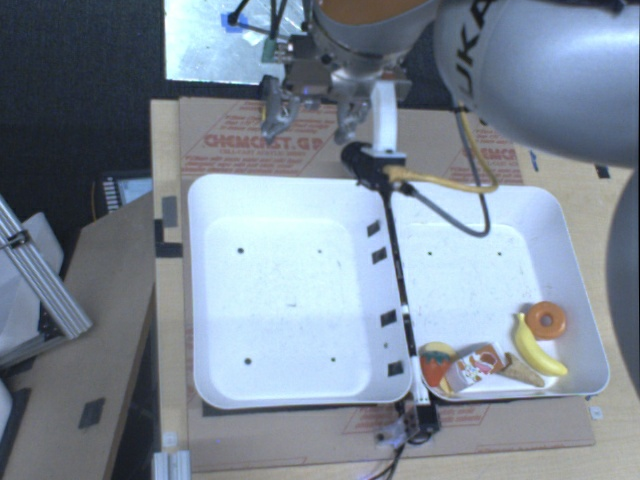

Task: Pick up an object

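While the gripper (311, 123) hangs at 12 o'clock beyond the left bin (210, 268), we see its fingers apart, holding nothing. We find the banana (537, 346) at 4 o'clock in the right bin (480, 268).

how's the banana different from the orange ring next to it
The banana is yellow, long and curved; the ring is orange, round, with a hole in its middle. The banana is the larger of the two. The ring lies nearer the bin's far edge, at the banana's upper end. Both lie in the right bin, in its near right corner.
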